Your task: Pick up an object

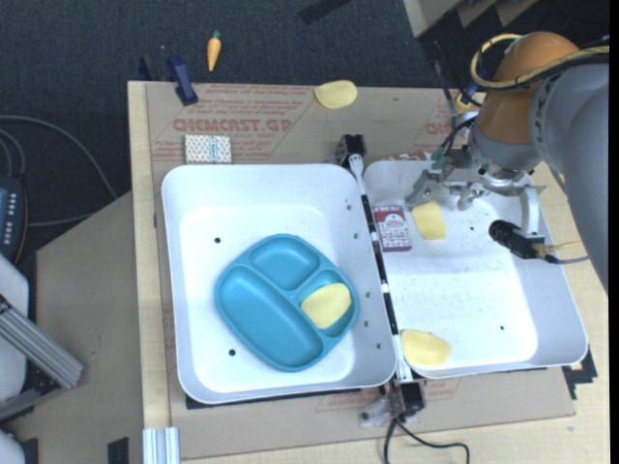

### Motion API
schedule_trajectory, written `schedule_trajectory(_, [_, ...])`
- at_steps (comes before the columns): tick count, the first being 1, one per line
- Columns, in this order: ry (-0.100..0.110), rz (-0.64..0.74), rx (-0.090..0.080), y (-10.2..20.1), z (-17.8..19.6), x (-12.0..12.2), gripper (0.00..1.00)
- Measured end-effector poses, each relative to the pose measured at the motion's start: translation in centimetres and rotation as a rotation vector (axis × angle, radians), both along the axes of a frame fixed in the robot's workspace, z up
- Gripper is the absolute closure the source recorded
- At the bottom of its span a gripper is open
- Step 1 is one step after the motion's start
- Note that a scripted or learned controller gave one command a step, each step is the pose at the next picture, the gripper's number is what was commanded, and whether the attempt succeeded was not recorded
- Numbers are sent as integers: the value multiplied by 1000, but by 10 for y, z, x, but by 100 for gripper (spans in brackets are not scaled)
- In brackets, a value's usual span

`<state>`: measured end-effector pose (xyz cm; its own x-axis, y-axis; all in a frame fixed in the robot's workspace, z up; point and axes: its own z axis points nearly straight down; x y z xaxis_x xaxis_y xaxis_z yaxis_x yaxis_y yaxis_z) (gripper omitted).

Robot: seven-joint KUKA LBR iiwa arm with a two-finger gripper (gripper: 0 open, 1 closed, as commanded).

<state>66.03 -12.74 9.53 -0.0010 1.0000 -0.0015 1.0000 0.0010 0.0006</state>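
Observation:
My gripper (pixel 445 191) hangs over the far left part of the right bin (pixel 503 346), and it looks open with nothing between its fingers. A yellow block (pixel 429 222) lies on the bin floor just in front of the gripper, apart from it. Beside the block, against the bin's left wall, is a small red and white box (pixel 391 227). A flat yellow piece (pixel 424 347) rests at the right bin's near left corner. In the left bin (pixel 193 220) a blue divided plate (pixel 261 307) carries a yellow lump (pixel 327 304).
On the bench behind the bins lie a yellow oval piece (pixel 336 94), a small patterned packet (pixel 208 148) and a blue clip (pixel 181 79). A toy carrot (pixel 214 51) is on the dark floor beyond. A black clamp (pixel 352 148) sits between the bins' far corners.

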Motion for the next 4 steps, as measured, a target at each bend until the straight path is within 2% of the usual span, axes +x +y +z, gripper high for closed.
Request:
schedule_trajectory(1, [0, -1, 0, -3, -11, 2, 0])
schedule_trajectory(2, [-4, 0, -1, -3, 0, 3, 100])
schedule_trajectory(3, [-3, 0, -1, -3, 0, 3, 0])
schedule_trajectory(4, [-1, 0, 0, 2, -11, 6, 0])
